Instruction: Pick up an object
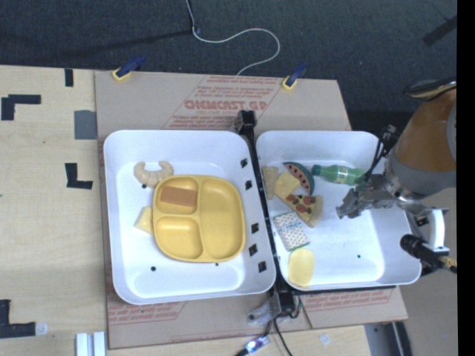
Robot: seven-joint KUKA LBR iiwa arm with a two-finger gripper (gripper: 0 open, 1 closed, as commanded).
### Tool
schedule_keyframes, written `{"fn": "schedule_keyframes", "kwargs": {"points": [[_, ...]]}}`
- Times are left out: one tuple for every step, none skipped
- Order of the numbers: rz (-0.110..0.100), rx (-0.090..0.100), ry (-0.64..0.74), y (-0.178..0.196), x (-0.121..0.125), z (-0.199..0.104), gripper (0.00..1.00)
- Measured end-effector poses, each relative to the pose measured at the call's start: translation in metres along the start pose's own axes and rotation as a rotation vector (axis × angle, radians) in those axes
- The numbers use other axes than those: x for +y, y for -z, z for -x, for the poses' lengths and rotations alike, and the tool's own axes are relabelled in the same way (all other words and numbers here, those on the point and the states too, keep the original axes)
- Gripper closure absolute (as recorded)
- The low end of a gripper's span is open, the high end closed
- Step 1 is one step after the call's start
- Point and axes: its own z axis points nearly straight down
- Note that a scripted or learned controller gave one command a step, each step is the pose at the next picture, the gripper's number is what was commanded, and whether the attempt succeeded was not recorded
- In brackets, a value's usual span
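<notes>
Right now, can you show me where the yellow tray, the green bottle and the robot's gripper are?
yellow tray (215, 225): camera view, on a bare compartment.
green bottle (335, 173): camera view, middle of its body.
gripper (347, 208): camera view, at its fingertips.

arm cut off at right edge | hand fingers too blurred

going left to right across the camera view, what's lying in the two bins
pale wedge-shaped piece → yellow divided plastic tray → checked flat packet → green plastic bottle → grey gripper over the right white bin. The items bunched near the divider overlap, so I left them out.
</notes>
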Motion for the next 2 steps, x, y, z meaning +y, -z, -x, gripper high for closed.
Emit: {"fn": "schedule_keyframes", "kwargs": {"points": [[0.001, -0.001, 0.000, 0.0561, 0.0092, 0.0057, 1.00], [-0.005, 0.002, -0.001, 0.0603, 0.0095, 0.0050, 1.00]]}}
